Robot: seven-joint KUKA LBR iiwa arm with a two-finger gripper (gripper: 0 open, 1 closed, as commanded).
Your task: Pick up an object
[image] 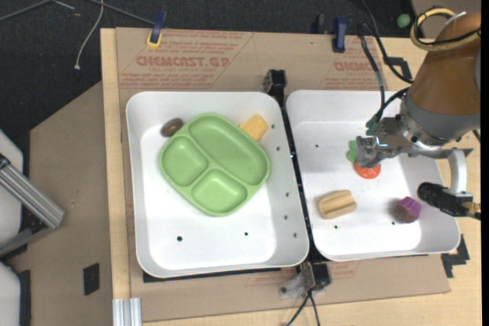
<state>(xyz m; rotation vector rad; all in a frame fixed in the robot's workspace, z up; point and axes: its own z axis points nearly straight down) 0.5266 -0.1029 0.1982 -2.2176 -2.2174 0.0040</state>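
We see the gripper low in the right bin, directly over a small red-and-green object; we cannot tell its opening or any hold. A tan bread roll lies below-left, a purple piece below-right.

The gripper sits low in the right bin, right over a red-and-green object; contact can't be made out. Just below to the left lies a tan bread roll, and a purple piece rests near the arm's side. In the left bin, a green divided plate lies tilted, with a brown item and a yellow piece at its upper edges.
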